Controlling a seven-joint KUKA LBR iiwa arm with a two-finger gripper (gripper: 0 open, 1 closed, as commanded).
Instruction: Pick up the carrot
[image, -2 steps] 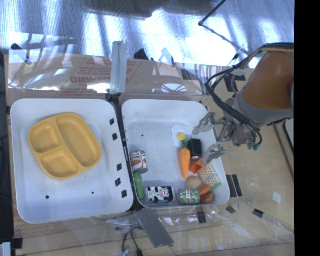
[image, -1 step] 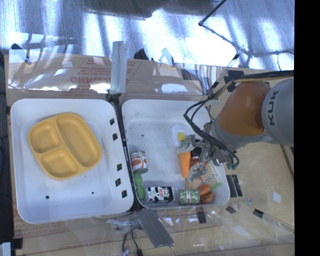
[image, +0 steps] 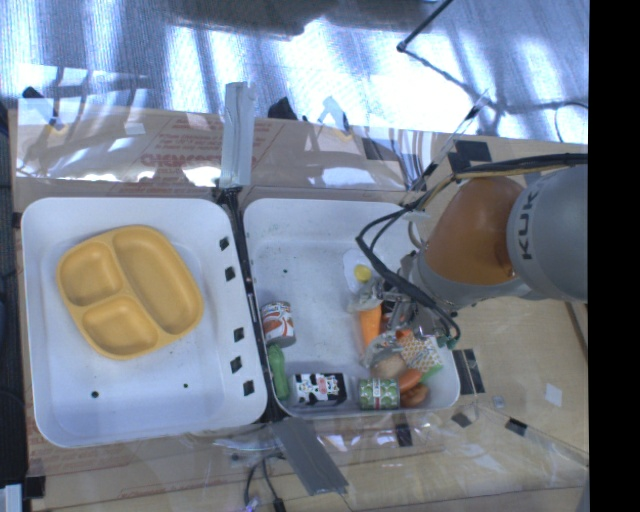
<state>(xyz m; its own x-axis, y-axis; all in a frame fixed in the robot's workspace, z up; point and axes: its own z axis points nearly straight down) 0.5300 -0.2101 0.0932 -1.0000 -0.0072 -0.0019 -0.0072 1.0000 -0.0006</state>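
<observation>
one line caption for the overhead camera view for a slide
Grey arm's claw reaches down by the orange carrot in the cluttered right white bin; yellow three-section plate in the left.

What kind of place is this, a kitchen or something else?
Probably a robot test bench, not a kitchen: a grey arm with an orange band reaches over two shallow white bins, one holding a yellow divided plastic plate, the other toy-like food including an orange carrot.

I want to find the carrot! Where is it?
The carrot lies in the right bin, near its right side, just under the gripper and above a pile of toy food.
</observation>
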